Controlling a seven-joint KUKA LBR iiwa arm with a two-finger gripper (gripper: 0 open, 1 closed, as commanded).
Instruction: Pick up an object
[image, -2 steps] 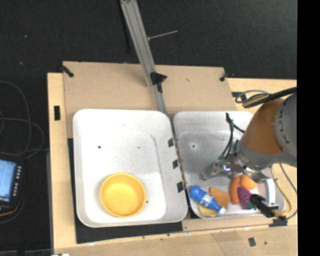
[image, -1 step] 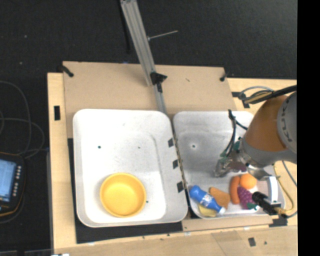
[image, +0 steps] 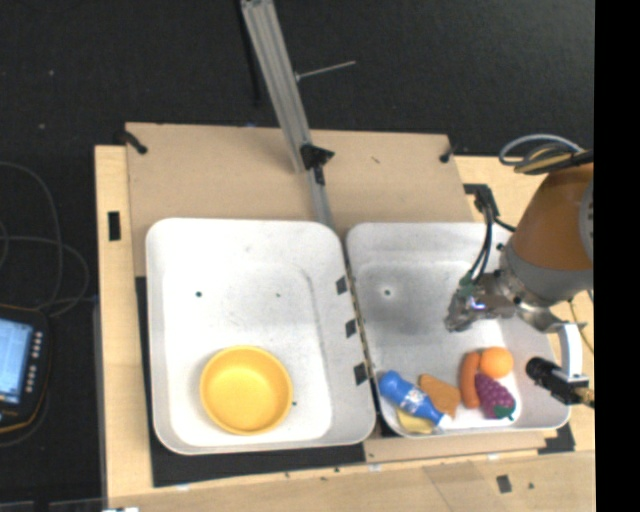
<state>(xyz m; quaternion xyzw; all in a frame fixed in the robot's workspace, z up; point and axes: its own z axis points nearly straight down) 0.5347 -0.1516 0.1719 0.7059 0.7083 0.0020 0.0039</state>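
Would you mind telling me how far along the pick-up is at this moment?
Nothing looks picked up yet. The gripper hangs over a bare part of the right bin, with nothing visibly in it. The toys lie along that bin's near edge: a blue bottle, an orange fruit and purple grapes. The yellow bowl sits in the left bin. Reaching, gripping and lifting remain.
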